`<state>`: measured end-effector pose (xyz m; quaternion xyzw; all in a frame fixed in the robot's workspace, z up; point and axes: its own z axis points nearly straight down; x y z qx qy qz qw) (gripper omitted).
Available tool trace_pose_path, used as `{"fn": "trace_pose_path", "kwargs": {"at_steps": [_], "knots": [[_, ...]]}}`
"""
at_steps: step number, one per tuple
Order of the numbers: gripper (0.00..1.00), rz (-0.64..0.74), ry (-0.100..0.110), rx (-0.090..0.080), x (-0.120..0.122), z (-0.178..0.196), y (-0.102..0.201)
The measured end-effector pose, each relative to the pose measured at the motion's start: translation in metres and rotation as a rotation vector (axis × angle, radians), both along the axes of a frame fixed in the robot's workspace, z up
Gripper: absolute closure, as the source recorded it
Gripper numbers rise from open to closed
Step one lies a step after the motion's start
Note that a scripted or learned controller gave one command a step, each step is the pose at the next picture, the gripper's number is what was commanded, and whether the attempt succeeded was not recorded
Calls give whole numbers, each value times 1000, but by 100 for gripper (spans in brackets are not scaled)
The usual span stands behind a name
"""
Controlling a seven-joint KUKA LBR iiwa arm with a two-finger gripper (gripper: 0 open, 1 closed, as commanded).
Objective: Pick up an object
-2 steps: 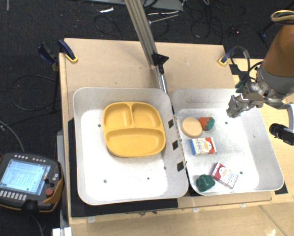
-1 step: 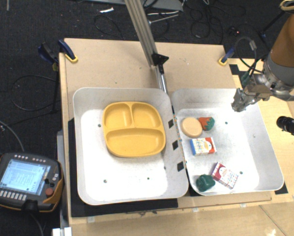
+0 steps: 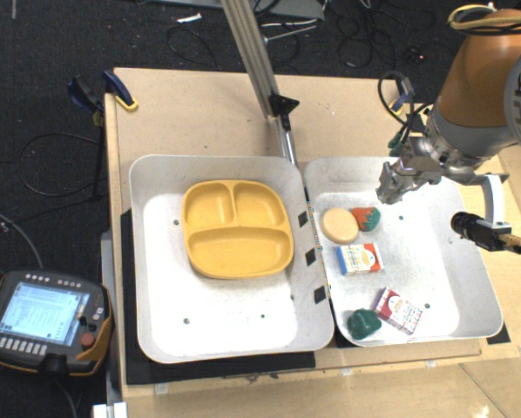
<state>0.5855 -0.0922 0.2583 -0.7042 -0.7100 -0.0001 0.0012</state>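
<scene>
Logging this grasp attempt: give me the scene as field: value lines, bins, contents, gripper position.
left bin: yellow divided tray
right bin: round tan piece, red-and-green item, small carton, dark green item, red-and-white packet
gripper: over the right bin's far side, just above the round tan piece and red-and-green item
held object: none visible

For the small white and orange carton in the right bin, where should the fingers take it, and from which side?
Take the carton from straight above, probably across its shorter span. It lies flat, with bare bin floor on its right side, but the tan round piece crowds its upper-left corner.
</scene>
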Motion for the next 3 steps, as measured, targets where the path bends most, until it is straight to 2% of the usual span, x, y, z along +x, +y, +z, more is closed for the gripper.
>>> {"fn": "trace_pose_path", "kwargs": {"at_steps": [1, 2, 3], "knots": [[100, 1, 0, 0, 0, -12, 55], [100, 1, -1, 0, -10, -4, 108], [100, 0, 1, 0, -25, -16, 156]]}}
